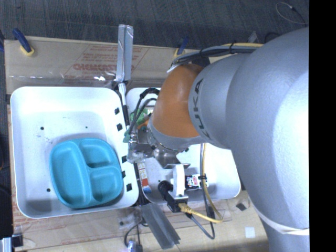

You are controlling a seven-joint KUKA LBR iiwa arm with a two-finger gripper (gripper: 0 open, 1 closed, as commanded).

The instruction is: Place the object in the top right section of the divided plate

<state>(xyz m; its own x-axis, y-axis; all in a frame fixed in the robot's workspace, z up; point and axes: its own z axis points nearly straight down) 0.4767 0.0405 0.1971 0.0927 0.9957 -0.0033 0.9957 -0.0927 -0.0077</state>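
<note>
A blue divided plate [85, 171] is seen lying in the left bin [31, 109], sections bare. The right bin [226, 185] is covered by the arm [220, 104]. Gripper state & object's whereabouts: can't be told.

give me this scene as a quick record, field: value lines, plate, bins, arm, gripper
plate: blue divided plate, three sections, lying in the left bin, nothing in its sections
left bin: white, holds the plate toward its lower part
right bin: white, mostly covered by the arm
arm: grey with orange band, reaching in over the right bin
gripper: low over the right bin near the divider between bins
object: hidden or not identifiable
</note>
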